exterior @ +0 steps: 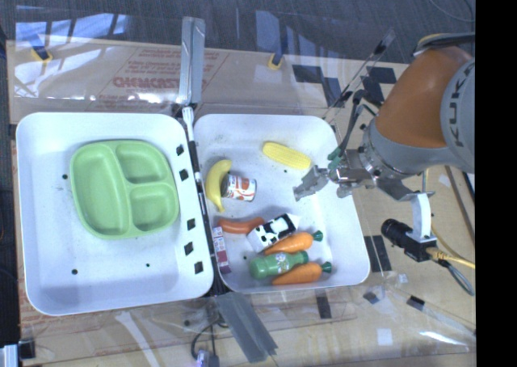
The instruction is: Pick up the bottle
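The bottle [277, 265] is green and lies on its side near the front edge of the right bin [343, 232], wedged between two orange carrots [292, 242]. My gripper [312, 183] hovers over the bin's right half, above bare white floor. It is up and to the right of the bottle, well apart from it, with nothing visibly in it. The grey arm with its orange band [420, 107] reaches in from the right.
In the right bin also lie a yellow corn cob [285, 155], a banana [216, 183], a small can [240, 188], a hot dog [239, 226] and a black-and-white cow toy [271, 230] just behind the bottle. The left bin [48, 276] holds a green divided plate [123, 187].
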`<state>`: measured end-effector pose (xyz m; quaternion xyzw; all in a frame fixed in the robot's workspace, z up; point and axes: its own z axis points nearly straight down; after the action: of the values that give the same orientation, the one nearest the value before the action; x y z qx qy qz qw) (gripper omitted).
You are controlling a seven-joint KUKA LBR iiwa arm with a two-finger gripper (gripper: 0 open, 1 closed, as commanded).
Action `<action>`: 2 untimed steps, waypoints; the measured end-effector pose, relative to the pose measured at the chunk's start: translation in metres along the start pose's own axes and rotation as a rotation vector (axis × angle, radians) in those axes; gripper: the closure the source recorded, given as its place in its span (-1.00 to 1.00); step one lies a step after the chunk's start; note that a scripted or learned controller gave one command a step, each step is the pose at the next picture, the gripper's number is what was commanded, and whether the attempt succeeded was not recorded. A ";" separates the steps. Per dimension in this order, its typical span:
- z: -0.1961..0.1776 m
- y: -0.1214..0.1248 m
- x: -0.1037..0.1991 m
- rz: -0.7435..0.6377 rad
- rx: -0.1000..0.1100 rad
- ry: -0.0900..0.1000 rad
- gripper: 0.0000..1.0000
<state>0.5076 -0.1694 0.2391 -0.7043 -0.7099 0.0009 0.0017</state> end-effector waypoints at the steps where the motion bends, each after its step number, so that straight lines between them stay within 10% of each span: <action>1: 0.115 -0.003 0.014 0.027 -0.006 0.000 -1.00; 2: 0.148 0.110 0.022 0.093 0.000 0.000 -1.00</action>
<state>0.6171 -0.1460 0.0907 -0.7364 -0.6765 0.0011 0.0017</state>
